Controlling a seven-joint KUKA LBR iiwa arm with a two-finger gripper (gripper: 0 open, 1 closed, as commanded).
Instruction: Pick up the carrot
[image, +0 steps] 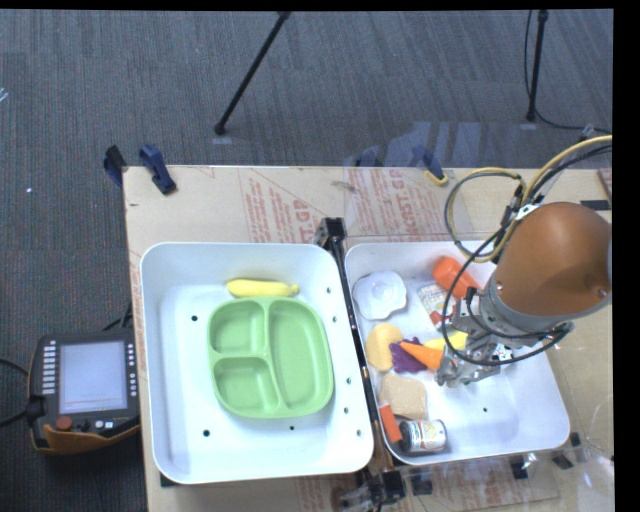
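Orange carrot (430, 352) lies mid right bin (520, 425), hemmed by purple piece (408, 355) and bread (405, 396). Gripper (452, 372) hovers just beside it; can't tell the fingers' spread. Open floor toward the near-right corner.

A cardboard-covered counter (250, 200) carries two shallow white bins side by side. The left bin (165, 300) holds a light green plastic plate with three compartments (270, 357) and, just beyond its far edge, a yellow banana (262, 289). The right bin (530, 420) holds a white round lid (380, 293), a pale yellow pear-shaped toy (381, 345), a purple piece (407, 355), a tan slice of bread (405, 396) and a small labelled tin (424, 435). Beside the counter, on the dark carpet, lies a grey and orange control pendant with a screen (88, 388).
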